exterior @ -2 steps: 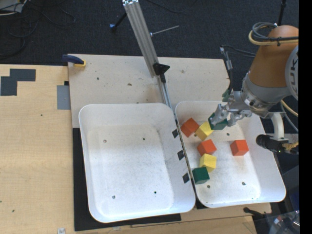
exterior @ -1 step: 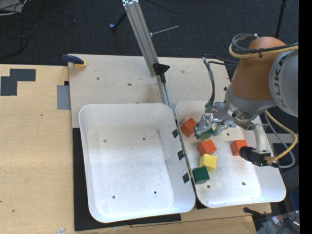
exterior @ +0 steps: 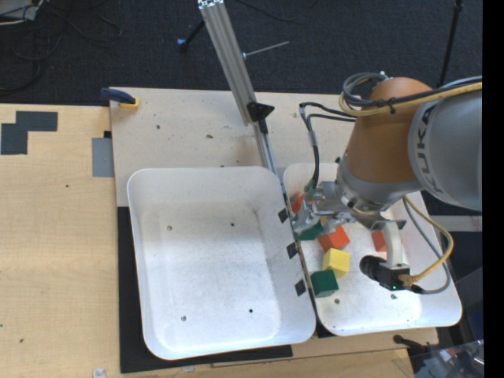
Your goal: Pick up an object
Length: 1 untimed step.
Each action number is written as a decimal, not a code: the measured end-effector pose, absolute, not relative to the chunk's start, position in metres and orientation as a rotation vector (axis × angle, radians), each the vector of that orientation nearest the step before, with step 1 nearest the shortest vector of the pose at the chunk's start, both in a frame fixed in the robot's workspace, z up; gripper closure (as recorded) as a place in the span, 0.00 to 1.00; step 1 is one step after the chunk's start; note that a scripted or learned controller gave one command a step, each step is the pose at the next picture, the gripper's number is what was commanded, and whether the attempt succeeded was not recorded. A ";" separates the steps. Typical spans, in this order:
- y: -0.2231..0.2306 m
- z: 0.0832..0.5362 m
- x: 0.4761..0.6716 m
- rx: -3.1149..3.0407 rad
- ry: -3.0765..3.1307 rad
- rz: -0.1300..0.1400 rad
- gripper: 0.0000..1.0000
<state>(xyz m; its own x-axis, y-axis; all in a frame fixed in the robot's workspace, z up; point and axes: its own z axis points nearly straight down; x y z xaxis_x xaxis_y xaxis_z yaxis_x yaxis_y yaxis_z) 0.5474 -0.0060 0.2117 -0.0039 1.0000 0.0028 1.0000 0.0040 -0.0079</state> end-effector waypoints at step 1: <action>0.034 0.223 0.531 -2.212 -2.222 0.004 1.00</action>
